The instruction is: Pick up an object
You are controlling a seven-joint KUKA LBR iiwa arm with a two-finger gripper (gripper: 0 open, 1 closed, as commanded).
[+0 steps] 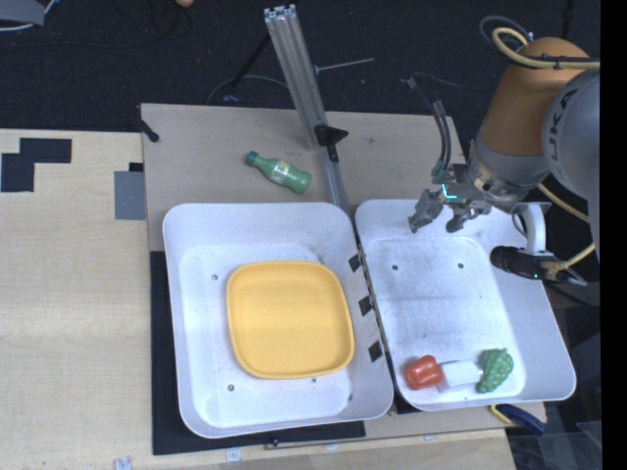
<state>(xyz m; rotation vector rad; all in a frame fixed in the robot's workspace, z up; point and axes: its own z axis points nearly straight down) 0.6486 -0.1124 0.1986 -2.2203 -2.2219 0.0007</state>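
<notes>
Over the far edge of the right bin [529, 302] hung the gripper [444, 215], its two fingers spread apart with nothing between them. Down at that bin's near end lay a red pepper [422, 371], a white block [458, 373] and a green broccoli piece [495, 369], touching in a row, well apart from the gripper. A yellow plate [290, 318] lay flat in the left bin [196, 233]. Beyond the bins a green bottle [278, 171] lay on its side on the bench [196, 135].
</notes>
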